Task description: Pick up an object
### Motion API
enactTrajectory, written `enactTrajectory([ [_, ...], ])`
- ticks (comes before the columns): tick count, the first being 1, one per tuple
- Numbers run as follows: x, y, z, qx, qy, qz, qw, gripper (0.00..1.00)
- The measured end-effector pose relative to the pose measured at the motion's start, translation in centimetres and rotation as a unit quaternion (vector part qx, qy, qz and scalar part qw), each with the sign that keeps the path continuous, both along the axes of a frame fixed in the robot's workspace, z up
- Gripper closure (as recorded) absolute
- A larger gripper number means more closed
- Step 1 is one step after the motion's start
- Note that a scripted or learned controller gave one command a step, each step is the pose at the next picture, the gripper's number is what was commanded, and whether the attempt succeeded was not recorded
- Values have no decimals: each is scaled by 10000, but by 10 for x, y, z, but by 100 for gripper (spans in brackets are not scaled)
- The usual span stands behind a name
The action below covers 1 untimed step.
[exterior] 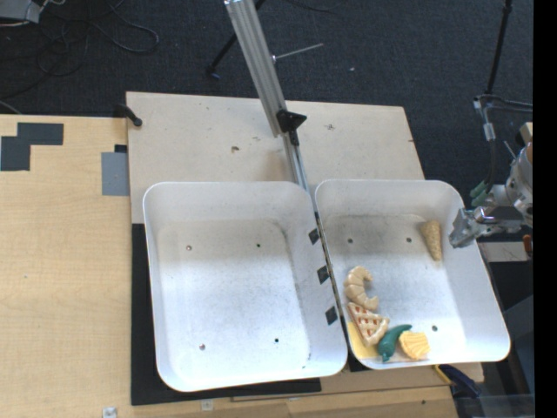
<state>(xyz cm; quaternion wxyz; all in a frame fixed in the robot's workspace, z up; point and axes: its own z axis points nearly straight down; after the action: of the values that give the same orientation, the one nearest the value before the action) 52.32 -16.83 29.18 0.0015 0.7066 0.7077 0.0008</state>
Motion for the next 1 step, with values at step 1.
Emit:
enactTrajectory([
  [1,13,52,-6,16,32,14,10000,100],
])
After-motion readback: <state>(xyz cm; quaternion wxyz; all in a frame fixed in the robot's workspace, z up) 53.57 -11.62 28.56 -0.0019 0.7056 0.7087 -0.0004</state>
